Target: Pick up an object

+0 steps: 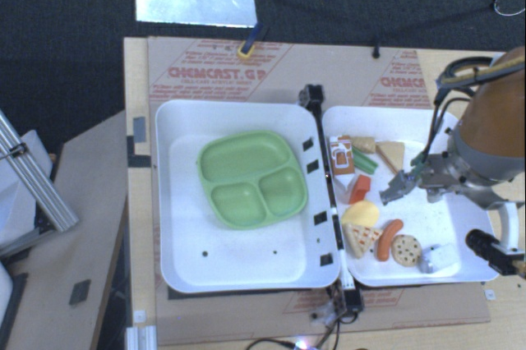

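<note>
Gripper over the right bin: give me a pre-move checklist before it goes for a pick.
1. Gripper is over the right bin: ok.
2. Nothing between its fingers: ok, none seen.
3. Target under the tip: cannot tell; the orange piece and yellow lemon lie closest, to its left.
4. Crowding: not ok; lemon, pizza slice, sausage and cookie lie close together.
5. Green tray sits in the left bin, out of the way: ok.

The hand (pixel 393 191) hovers over toy food in the right bin (pixel 468 270).
</note>
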Robot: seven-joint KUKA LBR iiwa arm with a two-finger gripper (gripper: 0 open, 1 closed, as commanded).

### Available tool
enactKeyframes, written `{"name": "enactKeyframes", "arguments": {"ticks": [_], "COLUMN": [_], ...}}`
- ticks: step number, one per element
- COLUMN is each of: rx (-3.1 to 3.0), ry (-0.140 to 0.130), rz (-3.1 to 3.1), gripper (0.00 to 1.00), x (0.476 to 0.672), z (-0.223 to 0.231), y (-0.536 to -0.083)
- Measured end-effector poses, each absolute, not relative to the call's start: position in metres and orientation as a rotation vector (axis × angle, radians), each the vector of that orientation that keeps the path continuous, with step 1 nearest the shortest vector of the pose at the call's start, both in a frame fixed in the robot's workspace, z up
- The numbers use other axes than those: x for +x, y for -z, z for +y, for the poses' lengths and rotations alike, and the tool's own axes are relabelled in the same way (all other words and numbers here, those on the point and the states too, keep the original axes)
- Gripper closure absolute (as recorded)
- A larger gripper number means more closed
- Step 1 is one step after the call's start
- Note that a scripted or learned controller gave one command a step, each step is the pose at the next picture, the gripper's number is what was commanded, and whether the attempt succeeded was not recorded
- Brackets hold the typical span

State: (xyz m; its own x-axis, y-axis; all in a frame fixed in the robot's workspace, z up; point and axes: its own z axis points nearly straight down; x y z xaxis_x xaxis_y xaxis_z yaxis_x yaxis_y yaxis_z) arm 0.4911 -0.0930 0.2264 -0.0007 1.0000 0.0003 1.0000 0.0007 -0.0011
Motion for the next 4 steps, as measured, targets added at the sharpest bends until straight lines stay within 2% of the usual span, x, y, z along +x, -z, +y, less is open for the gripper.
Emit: {"name": "enactKeyframes", "arguments": {"ticks": [2, 3, 4], "rx": [-2.219, -2.230, -2.229], "ry": [-0.002, 0.010, 0.014], "rz": [-2.220, -2.232, -2.233], "gripper": [0.00, 0.00, 1.00], "x": [0.494, 0.499, 0.500], "z": [-0.096, -0.097, -0.096], "y": [-0.143, -0.095, -0.107]}}
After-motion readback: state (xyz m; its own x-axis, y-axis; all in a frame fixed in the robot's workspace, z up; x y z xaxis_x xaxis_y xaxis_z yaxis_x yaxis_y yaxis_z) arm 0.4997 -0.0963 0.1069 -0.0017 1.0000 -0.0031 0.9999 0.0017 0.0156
